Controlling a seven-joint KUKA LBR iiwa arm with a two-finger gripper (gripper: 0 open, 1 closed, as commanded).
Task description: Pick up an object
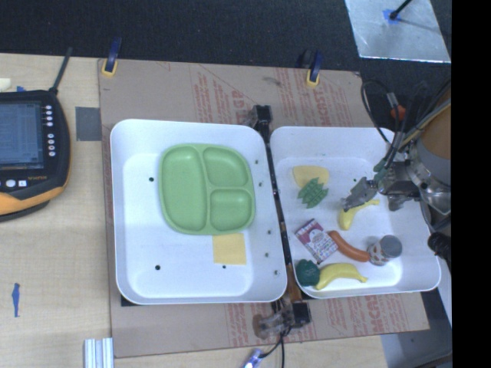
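The gripper (359, 199) is low in the right bin (406, 148). Its fingers pinch the small yellow banana (350, 217).

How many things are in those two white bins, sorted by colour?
Green: 3 (divided plate, leafy piece, dark piece)
Yellow: 4 (square, wedge, two bananas)
Red or orange: 2 (small box, sausage)
Grey: 1 (round piece)
Total: 10
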